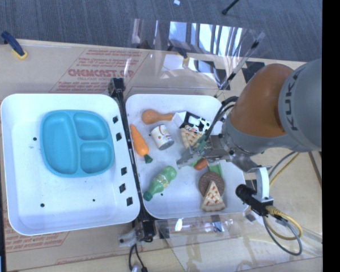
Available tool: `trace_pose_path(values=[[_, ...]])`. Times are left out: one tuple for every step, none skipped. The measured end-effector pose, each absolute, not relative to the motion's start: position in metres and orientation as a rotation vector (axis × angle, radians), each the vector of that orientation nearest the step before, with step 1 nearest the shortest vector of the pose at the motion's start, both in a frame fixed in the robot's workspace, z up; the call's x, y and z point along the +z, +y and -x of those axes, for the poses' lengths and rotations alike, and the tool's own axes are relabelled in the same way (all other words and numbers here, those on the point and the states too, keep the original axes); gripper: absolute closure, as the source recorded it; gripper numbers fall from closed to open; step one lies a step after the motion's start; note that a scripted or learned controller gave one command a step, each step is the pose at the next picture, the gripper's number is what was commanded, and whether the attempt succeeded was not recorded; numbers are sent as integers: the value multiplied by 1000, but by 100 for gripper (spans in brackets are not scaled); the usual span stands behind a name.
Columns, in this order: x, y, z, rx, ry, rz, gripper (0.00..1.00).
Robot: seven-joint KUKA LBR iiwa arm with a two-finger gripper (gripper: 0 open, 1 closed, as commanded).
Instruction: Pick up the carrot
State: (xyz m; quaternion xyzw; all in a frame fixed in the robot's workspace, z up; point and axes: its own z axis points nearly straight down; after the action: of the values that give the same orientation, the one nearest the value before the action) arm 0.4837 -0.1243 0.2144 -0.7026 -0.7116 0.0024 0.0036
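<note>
Bench [73, 75] carried two bins. Carrot [139, 140] lay at 9 o'clock of right bin [175, 208], against wall. Gripper [188, 158] sat mid-bin among clutter; fingers' state: cannot tell. Risk: snagging waffle [190, 135], missing carrot.

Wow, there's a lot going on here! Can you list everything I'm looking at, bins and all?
Bins: two, white, side by side on the bench.
Divided plate: one, light blue, in the left bin.
Carrot: one, orange with green tip, right bin, along its left wall.
Bottle: one, green, right bin, near the front.
Drumstick: one, orange-tan, right bin, at the back.
Can: one, white with red markings, right bin, middle.
Waffle pieces: two, tan, one front right, one by the gripper.
Clamp: one, blue and yellow, back left bench corner.
Arm: one, grey and orange, from the right.
Gripper: one, over the right bin.
</note>
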Motion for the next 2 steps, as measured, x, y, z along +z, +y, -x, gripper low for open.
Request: trace_pose_path(values=[[193,-88,-531,10,-1971,2442,0],[91,-93,-561,11,-2025,2407,0]])
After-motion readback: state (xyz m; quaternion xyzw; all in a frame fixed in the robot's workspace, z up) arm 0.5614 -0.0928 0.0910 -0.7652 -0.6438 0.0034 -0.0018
